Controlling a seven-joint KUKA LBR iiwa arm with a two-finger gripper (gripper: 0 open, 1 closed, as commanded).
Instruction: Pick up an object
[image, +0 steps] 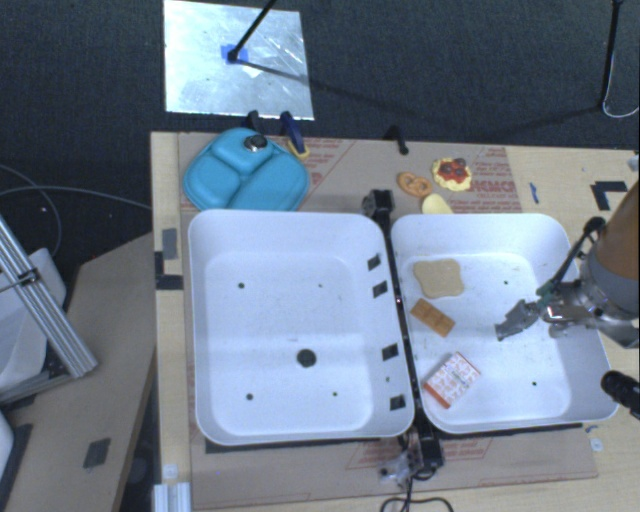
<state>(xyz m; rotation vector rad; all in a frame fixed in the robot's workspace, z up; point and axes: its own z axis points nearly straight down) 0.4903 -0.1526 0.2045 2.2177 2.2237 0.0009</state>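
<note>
A: What's on the bench, biggest first?

B: Two white bins. The left bin (290, 320) has one small dark disc (306, 358) on its floor. The right bin (490, 245) holds three items, and the arm (615, 265) reaches into it from the right.

A: And beyond the bins?

B: A blue sectioned tray (248, 175) at the far left, and a few toy foods (440, 185) further right along the far edge.

A: The objects to pick?

B: A tan bread slice (438, 277) in the far left part of the right bin. Just nearer lies a brown cracker (432, 317), its long axis running far-left to near-right. Nearest sits a red-and-white packet (452, 379) — long axis tilted far-right to near-left.

A: The gripper?

B: The gripper (518, 321) is over the bin's middle, right of the cracker, pointing left. Nothing sits between its fingers — whether they're spread or closed, I can't tell.
</note>
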